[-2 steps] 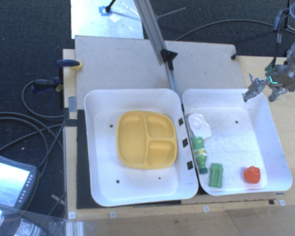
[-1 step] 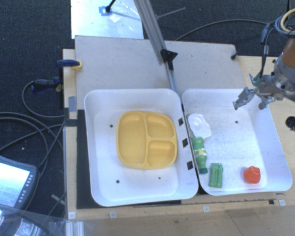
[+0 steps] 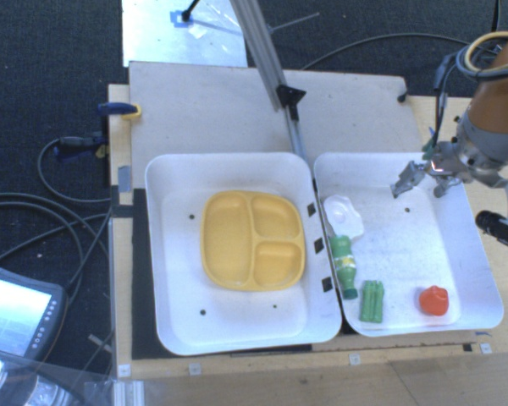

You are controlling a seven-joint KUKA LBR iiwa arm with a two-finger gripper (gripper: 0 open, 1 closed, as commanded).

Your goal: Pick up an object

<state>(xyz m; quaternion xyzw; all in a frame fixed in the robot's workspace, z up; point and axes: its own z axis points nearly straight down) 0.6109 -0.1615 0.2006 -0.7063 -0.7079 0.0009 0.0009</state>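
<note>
The right bin (image 3: pixel 457 235) holds a green bottle (image 3: pixel 345 266) lying along its left wall, a white crumpled object (image 3: pixel 345 216) just above the bottle, a small green ribbed piece (image 3: pixel 372 301) near the front, and a red-orange pepper-like object (image 3: pixel 434 300) at the front right. My gripper (image 3: pixel 423 178) hovers over the back right part of this bin, fingers spread open with nothing between them, well away from all these objects.
The left bin (image 3: pixel 173 252) carries a yellow divided plate (image 3: pixel 253 240). A metal pole (image 3: pixel 267 49) slants down to the seam between the bins. Cables and a pendant (image 3: pixel 13 307) lie off the bench at the left.
</note>
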